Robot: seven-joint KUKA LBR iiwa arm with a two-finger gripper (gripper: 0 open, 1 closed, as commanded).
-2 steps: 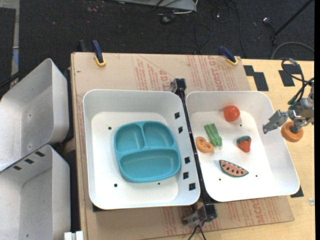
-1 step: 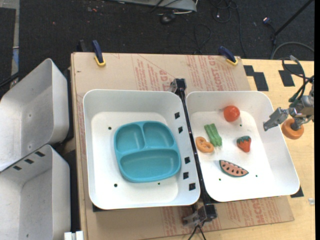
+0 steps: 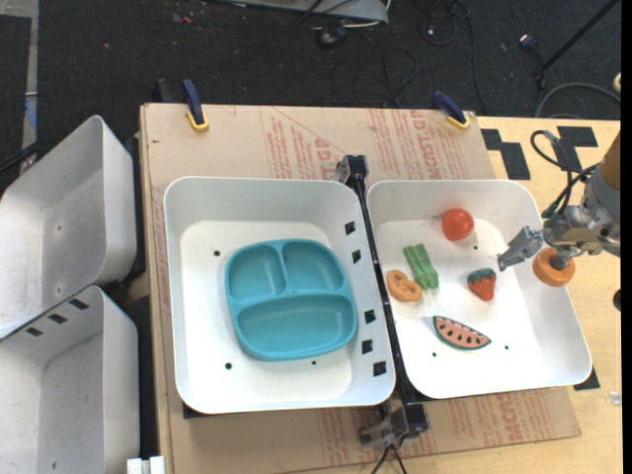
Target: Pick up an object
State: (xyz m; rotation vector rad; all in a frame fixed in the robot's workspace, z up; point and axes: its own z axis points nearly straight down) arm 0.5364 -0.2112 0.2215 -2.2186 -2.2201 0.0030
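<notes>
Toys are all sitting loose in the right bin [image 3: 553, 358], none of them lifted. Closest to the gripper [image 3: 520, 248] is the strawberry [image 3: 482, 283], just below and left of the tip, apart from it; its long axis runs roughly up-down in the frame, green leafy end toward the top, red point toward the bottom. Above it near the back wall is a red tomato [image 3: 456, 224], round, so no real direction to it. Green pepper [image 3: 422, 266] lies on a slant, long axis going from upper left to lower right. Right beside its lower end is an orange pretzel-looking ring [image 3: 402, 284], touching or nearly so. Watermelon slice [image 3: 460, 334] lies flat nearer the front, long axis almost left-right, tilted down a bit to the right, curved rind edge facing the front.

Gripper hangs over the right side of that bin; can't tell how its jaws stand, and nothing visible is in them. An orange disc [image 3: 554, 268] sits just right of it.

Left bin [image 3: 188, 294] holds a teal divided plate [image 3: 291, 299].
</notes>
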